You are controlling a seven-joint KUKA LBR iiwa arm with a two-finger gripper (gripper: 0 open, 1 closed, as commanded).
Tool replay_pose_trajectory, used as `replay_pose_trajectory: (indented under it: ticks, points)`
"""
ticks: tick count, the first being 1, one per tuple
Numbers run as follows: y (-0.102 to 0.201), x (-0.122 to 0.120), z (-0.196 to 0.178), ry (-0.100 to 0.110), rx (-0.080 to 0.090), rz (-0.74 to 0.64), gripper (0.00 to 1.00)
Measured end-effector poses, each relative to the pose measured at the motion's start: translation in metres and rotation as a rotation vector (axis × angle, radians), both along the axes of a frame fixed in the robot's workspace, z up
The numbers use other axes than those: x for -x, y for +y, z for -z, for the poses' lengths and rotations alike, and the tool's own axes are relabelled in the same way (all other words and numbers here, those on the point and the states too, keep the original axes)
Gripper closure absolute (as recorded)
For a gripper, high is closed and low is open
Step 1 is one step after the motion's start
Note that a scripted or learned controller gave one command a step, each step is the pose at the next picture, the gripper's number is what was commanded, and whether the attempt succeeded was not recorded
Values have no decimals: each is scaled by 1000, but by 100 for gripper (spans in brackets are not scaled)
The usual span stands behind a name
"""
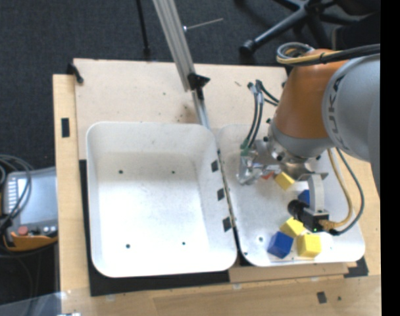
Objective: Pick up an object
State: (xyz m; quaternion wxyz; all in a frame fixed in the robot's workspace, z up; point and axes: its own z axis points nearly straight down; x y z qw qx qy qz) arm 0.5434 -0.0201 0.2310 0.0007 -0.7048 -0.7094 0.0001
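Observation:
My gripper [251,170] hangs over the upper part of the right bin [252,222], below the grey and orange arm. A small yellow block [284,180] shows just to its right, partly under the wrist; whether it is held or lying in the bin cannot be told. A bit of a blue object [304,196] peeks out below the wrist. At the bin's lower right lie a blue block [279,243] and two yellow blocks [293,228] [309,244], close together.
The left bin [95,176] stands beside the right one, their rims meeting at the middle. A slanted metal rail [177,41] rises from behind the bins. Green cables [256,114] hang by the wrist.

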Motion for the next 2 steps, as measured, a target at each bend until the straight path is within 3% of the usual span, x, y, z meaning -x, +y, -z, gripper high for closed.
replay_pose_trajectory:
  ticks: [1, 2]
  points:
    - [49, -13, -11, -3, -1, -1, 100]
    - [108, -18, 0, -2, 0, -1, 100]
